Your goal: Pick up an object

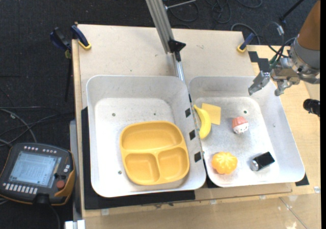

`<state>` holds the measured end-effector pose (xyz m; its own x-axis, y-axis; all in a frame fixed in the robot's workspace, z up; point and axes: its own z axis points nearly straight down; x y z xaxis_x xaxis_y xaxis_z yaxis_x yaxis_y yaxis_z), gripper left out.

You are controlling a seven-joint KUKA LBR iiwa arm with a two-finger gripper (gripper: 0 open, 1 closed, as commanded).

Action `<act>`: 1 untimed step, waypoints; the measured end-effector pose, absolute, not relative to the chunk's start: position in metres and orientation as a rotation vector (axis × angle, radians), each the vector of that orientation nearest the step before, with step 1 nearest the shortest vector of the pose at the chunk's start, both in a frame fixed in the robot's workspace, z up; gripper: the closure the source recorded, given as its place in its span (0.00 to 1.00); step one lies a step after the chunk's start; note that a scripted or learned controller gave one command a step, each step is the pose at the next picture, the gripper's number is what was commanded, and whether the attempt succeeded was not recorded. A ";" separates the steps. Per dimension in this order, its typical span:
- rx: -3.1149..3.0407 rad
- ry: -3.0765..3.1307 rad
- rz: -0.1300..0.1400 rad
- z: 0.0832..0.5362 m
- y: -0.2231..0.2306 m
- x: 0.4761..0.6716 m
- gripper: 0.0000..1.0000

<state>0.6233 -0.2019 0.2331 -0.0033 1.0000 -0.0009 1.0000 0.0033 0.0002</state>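
Above right bin's (285,136) far-right rim, jaws (269,84) spread wide, holding & touching nothing.

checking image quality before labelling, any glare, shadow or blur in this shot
Camera view: even, soft lighting; mild sheen on the right shallow white bin; faint shadows under the yellow plastic banana and the round orange fruit; two-finger gripper slightly soft near the edge.

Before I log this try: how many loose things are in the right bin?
5: a banana on a yellow block by the left wall, a small white-and-red toy mid-bin, an orange and a black piece at the front.
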 end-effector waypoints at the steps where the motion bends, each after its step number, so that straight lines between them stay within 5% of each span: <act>1: 2.217 2.225 -0.001 0.233 -0.202 0.623 0.00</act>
